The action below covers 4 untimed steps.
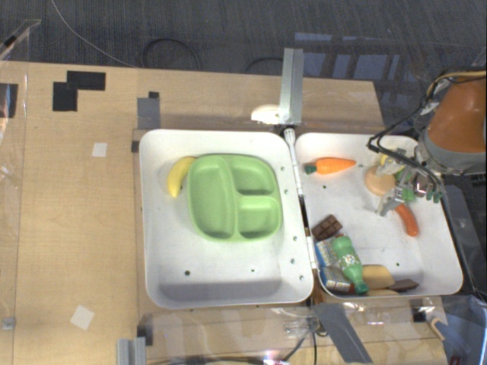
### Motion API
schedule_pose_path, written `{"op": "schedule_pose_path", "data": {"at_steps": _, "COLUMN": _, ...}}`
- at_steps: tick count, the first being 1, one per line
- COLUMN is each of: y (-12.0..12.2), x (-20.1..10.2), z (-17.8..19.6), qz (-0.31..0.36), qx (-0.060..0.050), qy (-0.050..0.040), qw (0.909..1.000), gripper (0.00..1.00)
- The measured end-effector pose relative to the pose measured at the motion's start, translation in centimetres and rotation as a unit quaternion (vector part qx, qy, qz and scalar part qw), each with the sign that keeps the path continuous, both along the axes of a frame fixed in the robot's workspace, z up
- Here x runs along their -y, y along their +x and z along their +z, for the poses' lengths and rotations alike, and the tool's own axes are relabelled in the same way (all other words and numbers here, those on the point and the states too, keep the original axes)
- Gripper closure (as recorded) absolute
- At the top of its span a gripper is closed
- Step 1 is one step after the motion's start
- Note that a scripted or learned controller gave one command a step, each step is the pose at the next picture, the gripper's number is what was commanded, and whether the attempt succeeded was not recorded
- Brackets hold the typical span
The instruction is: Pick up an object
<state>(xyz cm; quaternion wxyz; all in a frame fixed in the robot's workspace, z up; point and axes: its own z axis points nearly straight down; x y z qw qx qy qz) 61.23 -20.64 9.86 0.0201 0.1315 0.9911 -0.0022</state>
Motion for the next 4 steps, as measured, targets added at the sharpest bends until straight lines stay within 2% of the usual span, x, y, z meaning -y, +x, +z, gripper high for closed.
{"op": "schedule_pose_path", "data": {"at_steps": 3, "y": -0.18, "x": -0.01, "z": -0.02, "qz": -0.008, "qx": -0.001, "qy": 0.0009, "qw": 1.0000, "gripper": 0.00}}
{"op": "schedule_pose_path", "data": {"at_steps": 4, "y": -0.23, "x": -0.31, "z": -0.01, "qz": -0.009, "qx": 0.000, "qy": -0.0012, "qw": 1.0000, "gripper": 0.00}}
